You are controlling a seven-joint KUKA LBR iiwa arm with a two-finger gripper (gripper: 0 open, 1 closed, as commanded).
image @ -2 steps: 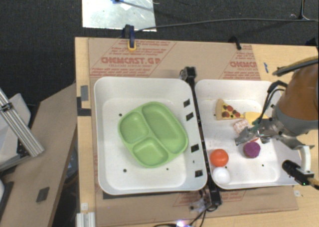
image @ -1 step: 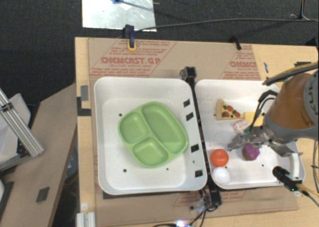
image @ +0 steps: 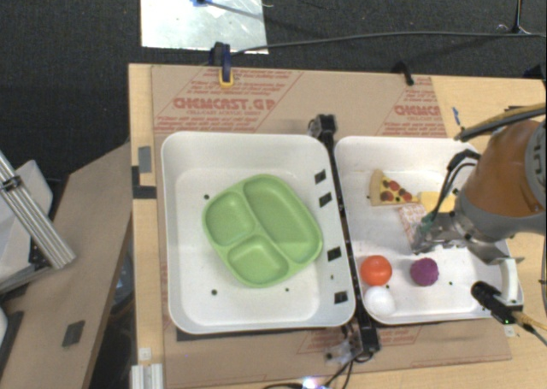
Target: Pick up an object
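The right bin (image: 402,152) holds a toy pizza slice (image: 389,189), a yellow piece (image: 444,202) partly under the arm, and a pale pinkish item (image: 409,217). Nearer the front lie an orange-red ball (image: 376,270), a purple ball (image: 424,272) and a white ball (image: 380,300). My gripper (image: 425,238) reaches in from the right. It hangs low over the bin, just above the purple ball and against the pinkish item. The wrist hides its tip.
The left bin (image: 192,156) holds a green divided plate (image: 261,229). A black divider with clips (image: 335,208) runs between the bins. A brown cardboard sheet (image: 256,97) lies under both.
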